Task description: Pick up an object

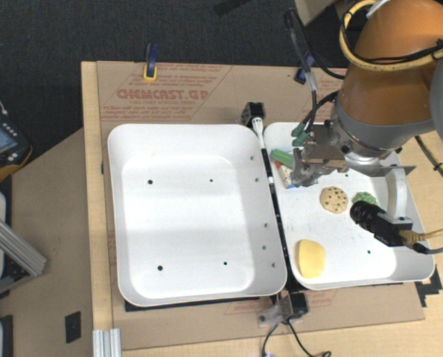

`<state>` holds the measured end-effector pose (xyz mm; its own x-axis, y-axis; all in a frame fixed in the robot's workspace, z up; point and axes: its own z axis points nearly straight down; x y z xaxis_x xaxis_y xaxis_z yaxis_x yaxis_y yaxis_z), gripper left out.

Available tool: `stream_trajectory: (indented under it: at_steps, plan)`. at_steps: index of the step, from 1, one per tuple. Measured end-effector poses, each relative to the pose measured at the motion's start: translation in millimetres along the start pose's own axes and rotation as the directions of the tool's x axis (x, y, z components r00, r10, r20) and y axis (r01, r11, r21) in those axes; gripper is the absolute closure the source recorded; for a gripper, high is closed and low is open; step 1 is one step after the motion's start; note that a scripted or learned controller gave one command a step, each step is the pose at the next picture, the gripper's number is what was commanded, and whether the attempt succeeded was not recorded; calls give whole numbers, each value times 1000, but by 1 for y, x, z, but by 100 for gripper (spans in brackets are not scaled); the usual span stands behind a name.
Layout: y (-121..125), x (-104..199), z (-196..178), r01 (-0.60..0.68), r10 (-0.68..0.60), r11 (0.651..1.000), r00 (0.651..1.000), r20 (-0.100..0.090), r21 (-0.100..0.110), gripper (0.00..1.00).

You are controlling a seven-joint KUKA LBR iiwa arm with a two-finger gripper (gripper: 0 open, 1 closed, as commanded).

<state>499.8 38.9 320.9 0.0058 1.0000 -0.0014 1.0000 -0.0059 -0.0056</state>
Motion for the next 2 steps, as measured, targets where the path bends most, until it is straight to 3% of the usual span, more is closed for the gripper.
stream_trajectory:
  at_steps: [1,2]
  plan:
    - [23,38,9,7,-7,1000,1000,-1,-8,100]
    - [18,70,-5,8,-8,1000,1000,-2,-8,100]
